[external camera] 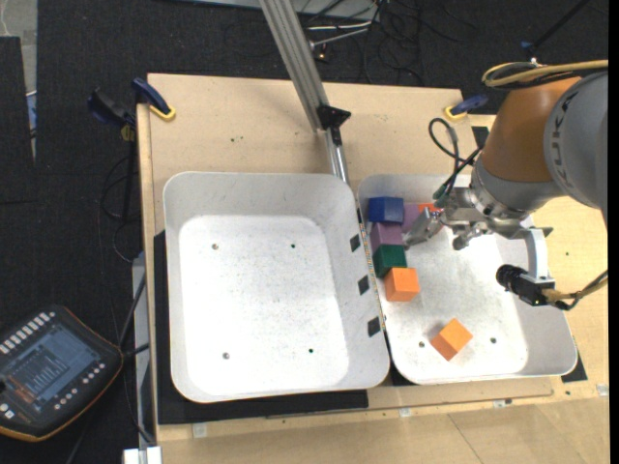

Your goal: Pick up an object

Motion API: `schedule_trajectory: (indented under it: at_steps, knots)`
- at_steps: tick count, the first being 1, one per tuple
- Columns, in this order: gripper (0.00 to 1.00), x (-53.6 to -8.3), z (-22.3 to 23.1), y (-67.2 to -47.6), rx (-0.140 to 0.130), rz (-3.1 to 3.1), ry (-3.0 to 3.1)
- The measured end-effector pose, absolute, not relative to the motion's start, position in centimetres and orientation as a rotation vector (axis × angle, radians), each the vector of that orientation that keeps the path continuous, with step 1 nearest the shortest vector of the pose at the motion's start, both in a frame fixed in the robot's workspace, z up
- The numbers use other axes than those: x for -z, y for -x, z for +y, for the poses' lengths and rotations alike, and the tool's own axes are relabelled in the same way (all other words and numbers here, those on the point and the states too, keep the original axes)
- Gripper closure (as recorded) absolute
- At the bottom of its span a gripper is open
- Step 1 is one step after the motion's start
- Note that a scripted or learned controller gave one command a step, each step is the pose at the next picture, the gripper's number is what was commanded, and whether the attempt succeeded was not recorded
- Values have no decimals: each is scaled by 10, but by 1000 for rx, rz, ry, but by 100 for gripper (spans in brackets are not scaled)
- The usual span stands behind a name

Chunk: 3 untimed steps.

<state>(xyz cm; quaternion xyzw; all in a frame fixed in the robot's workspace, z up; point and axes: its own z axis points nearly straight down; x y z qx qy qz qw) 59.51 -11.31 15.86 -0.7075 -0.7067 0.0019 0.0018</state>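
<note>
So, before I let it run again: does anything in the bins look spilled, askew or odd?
Nothing stands out. The blue, purple, green and two orange blocks all lie inside the right bin.

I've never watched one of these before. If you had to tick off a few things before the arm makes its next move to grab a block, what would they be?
1. Blocks in the right bin: ok, five show.
2. Gripper over that bin: ok, near the purple block.
3. Anything held: cannot tell.
4. Target free: not ok; blue block, purple block, green block and orange block are bunched along the left wall.
5. Easier pick: ok, the second orange block lies apart.
</note>
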Motion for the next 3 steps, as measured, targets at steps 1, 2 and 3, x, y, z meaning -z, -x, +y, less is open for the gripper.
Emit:
schedule_trajectory:
  at_steps: [1, 2, 3]
  knots:
    - [0, -116, -103, -596, 12, -2223, 2225]
    - [0, -116, -105, -601, 21, -2233, 2235]
    - [100, -128, -105, -603, 28, -2236, 2238]
